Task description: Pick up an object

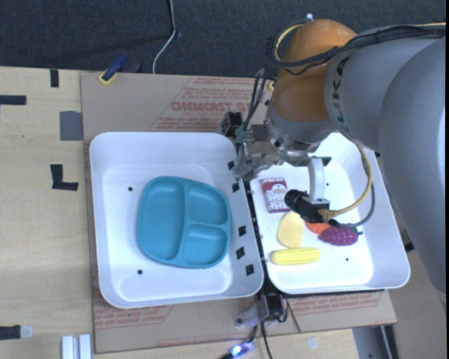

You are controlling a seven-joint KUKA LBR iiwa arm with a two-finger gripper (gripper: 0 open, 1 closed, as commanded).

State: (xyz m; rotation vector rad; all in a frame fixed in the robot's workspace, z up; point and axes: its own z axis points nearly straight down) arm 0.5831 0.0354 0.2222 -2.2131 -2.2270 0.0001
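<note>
Toy food (296, 256), small items, right bin (385, 264)

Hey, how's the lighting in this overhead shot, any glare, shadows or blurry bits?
Camera view: even, bright light; the right shallow white bin looks nearly washed out around the small red packet; the grey arm with its orange band looms large and slightly soft; the compartmented blue plastic plate is sharp, with faint shadow beneath.

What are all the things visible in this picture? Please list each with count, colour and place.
Bins: two, white, side by side on the bench; left bin, right bin.
Divided plate: one, blue, in the left bin.
Small packet: one, red and white, right bin.
Corn cob: one, yellow, right bin, front.
Pale yellow piece: one, right bin, above the corn.
Grapes: one bunch, purple, right bin.
Arm: one, grey with orange band, over the right bin.
</note>
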